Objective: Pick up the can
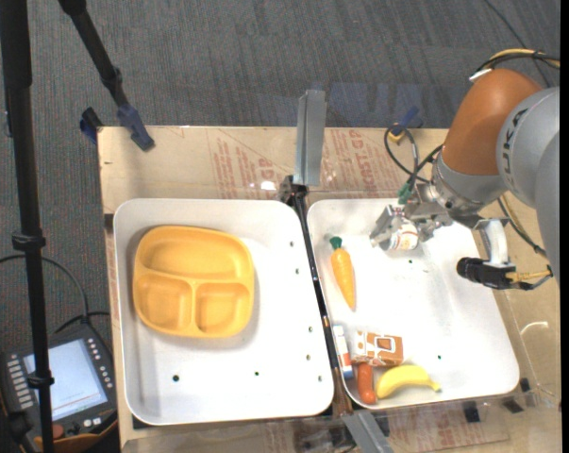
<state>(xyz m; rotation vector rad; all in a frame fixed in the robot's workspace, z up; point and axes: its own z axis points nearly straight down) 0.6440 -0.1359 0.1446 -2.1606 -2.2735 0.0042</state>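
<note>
A robotics lab — grey carpet, a plywood bench [218, 159], camera stand [25, 159], and a teach pendant [58, 380].

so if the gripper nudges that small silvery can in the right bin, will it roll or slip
Probably both. The small silvery can looks round-sided and seems to lie tilted on the smooth floor of the right white bin, so a nudge could roll it. Its shiny surface suggests hard metal, likely stiff but slippery. The two-finger gripper is right at it; grip unclear.

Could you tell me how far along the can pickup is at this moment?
Done: the gripper has reached the can at the back of the right bin. In hand: it sits right at the can, though a grasp isn't clear. Left: lifting the can out.
</note>
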